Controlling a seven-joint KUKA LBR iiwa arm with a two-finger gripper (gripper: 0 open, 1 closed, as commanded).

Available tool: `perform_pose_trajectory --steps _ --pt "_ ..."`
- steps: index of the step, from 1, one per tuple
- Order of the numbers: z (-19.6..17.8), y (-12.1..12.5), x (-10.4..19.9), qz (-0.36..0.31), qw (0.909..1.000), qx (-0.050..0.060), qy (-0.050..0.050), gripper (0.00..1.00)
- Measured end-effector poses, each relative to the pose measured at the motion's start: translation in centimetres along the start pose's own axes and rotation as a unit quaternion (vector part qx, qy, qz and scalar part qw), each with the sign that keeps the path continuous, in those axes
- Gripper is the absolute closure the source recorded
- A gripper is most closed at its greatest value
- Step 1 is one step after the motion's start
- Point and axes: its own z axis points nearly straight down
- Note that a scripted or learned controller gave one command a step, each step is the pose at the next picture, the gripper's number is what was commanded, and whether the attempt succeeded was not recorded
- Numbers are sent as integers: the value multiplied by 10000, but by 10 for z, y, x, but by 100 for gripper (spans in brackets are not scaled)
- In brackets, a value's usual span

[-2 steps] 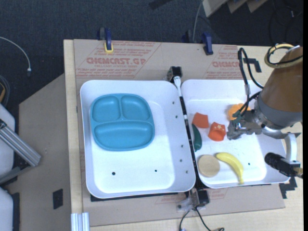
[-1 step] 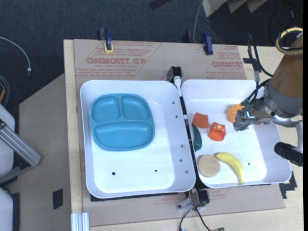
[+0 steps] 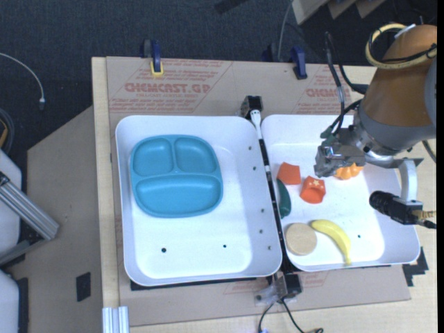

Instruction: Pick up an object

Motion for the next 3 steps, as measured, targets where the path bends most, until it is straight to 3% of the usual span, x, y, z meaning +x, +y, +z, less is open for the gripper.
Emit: perform_pose_trajectory --steps 3 --pt "30 58 139 -5 10000 3 4 100"
